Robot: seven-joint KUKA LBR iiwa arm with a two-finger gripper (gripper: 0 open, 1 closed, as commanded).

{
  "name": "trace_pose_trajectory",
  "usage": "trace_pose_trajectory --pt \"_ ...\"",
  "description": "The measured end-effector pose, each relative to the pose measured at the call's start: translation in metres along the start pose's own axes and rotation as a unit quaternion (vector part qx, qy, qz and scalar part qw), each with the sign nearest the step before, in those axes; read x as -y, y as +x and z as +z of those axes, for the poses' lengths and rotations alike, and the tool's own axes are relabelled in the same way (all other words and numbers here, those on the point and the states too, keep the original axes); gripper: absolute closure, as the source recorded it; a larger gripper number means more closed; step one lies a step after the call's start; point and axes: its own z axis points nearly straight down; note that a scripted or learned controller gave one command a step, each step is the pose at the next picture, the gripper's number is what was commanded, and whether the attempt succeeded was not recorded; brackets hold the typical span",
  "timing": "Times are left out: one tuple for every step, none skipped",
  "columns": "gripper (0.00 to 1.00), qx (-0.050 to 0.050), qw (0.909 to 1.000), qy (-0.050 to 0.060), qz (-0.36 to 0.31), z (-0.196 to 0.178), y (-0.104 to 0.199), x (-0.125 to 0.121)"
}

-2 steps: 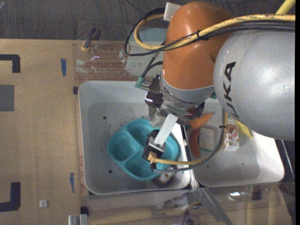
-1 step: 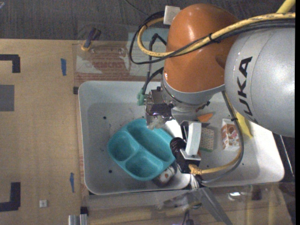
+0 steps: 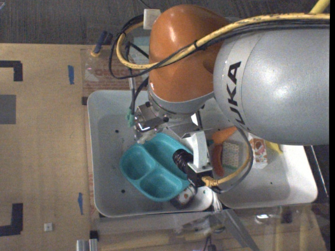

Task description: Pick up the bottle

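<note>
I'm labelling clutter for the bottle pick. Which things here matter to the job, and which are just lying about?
Job:
- part-hidden brown-and-white container under the arm, likely the bottle

Lying about:
- teal divided dish
- orange carrot-like piece
- printed packet

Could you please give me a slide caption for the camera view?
The arm hangs low over a white bin holding a teal tray.

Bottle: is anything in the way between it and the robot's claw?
Probably yes: the teal tray lies between the gripper and what may be the bottle, partly hidden at the tray's lower edge.
</note>
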Motion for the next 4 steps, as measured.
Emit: trace_pose_trajectory --pt "1.0 0.0 0.9682 0.002 0.25 0.128 -0.069 0.044" --pt "1.0 0.0 0.969 0.0 0.247 0.019 -0.105 0.054" --pt "1.0 0.0 0.9489 0.0 0.316 -0.026 -0.075 -0.005" --pt "1.0 0.002 0.9501 0.003 0.312 -0.033 -0.071 -0.006"
